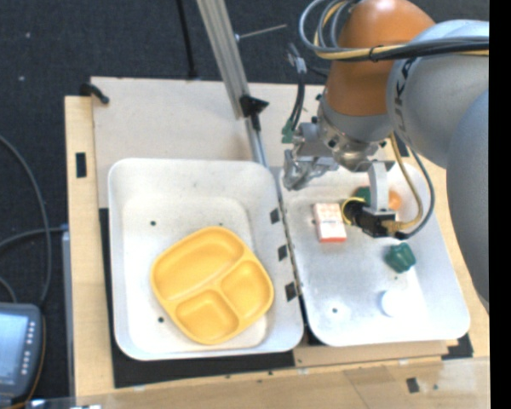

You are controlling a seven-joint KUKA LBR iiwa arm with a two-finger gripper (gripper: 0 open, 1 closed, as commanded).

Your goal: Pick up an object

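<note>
Yellow divided plate (211, 285) in left bin (132, 186), small box (328, 222) in right bin (426, 318), tool (300, 175) state unclear

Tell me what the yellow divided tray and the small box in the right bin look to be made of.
Yellow tray: likely moulded plastic, smooth with a soft sheen, rounded compartment ridges and one even colour. Small box: probably printed cardboard, flat faces, sharp edges, matte white with a red-orange patch. Too small to be sure.

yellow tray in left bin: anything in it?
Empty. All three compartments of the yellow divided tray show bare yellow plastic; it lies flat in the left bin.
</note>
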